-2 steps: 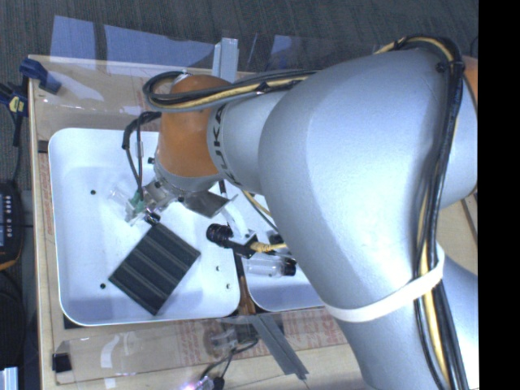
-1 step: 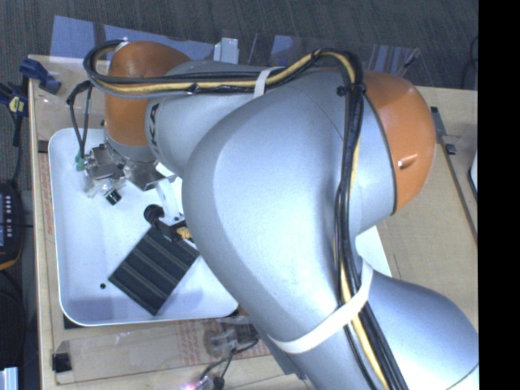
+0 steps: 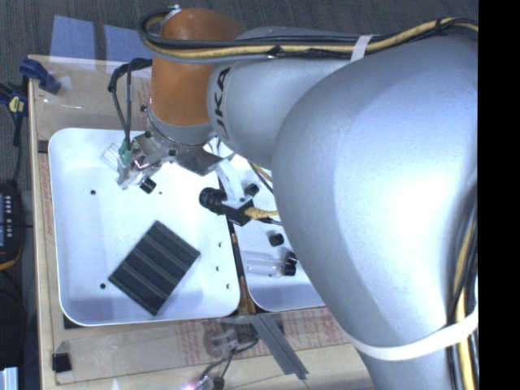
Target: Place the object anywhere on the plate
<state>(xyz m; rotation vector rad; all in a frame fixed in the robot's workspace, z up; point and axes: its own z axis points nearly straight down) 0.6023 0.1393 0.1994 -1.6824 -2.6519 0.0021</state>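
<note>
Camera view, starting at the near edge of the bench: a strip of bare wood (image 3: 162, 340) runs along the front, with a grey metal bracket (image 3: 268, 344) lying on it. Just beyond sit the two white bins. In the left bin (image 3: 65, 242), a dark ribbed rectangular plate (image 3: 154, 266) lies flat near the front, turned at a slant to the bin walls. The right bin (image 3: 276, 299) is largely covered by the arm (image 3: 366, 185); on the visible part of its floor rest a clear tube-like item (image 3: 264, 262) and a small black piece (image 3: 276, 238). A black rod (image 3: 236, 250) stands along the seam between the bins.

Farther back, the gripper (image 3: 130, 165) hangs over the rear part of the left bin, well apart from the plate. Whether its fingers are apart or together cannot be told, and no object can be made out between them. Above it rises the orange band (image 3: 183, 63), with black and yellow cables (image 3: 268, 47) looping over it. On the grey casing beside the band, letters reading "KUKA" (image 3: 219, 100) show partly. At the far left, a blue clamp (image 3: 36, 73) grips the bench edge.
</note>
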